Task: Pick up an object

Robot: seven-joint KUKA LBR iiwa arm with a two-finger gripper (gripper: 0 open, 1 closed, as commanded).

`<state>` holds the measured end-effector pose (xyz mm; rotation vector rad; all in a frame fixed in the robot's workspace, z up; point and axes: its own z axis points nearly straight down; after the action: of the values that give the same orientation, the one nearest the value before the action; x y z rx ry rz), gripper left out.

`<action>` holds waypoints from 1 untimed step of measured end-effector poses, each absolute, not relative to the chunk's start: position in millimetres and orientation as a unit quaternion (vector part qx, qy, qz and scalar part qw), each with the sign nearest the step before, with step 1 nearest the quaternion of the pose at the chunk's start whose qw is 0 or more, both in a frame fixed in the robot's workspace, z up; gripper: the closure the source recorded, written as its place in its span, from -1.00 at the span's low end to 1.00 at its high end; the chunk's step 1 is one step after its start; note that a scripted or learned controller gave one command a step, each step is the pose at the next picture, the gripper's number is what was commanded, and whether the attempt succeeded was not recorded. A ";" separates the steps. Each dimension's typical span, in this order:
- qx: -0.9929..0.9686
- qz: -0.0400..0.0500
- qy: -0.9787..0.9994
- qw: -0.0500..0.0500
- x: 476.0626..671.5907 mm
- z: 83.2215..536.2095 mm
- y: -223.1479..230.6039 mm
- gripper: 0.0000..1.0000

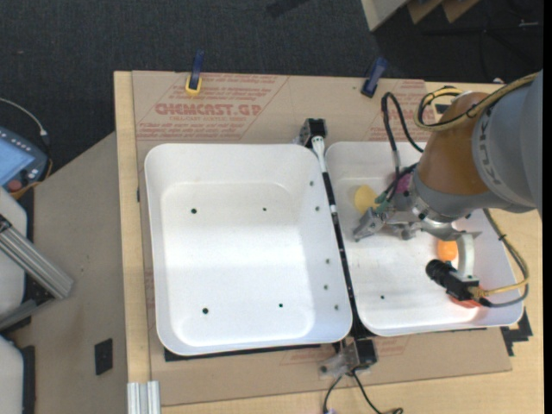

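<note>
A: Where is the thing to pick?

B: In the right bin point(405, 313). A small yellow object point(365, 197) lies near that bin's left wall, just beside the gripper point(366, 225). Further right sits an orange object point(447, 250), partly behind the arm's hardware.

A: Which way does the yellow one point?

B: It looks rounded and a little taller than wide (too small to name a clear long axis).

A: And the fingers?

B: Grey, reaching left and down; spread or pinched, I cannot tell. Nothing is visibly between them.
</note>
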<state>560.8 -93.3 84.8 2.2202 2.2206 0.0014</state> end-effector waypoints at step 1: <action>0.707 0.001 0.707 0.002 561.3 95.3 -93.2 1.00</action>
<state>561.3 -93.2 95.3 2.2185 2.2185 0.0037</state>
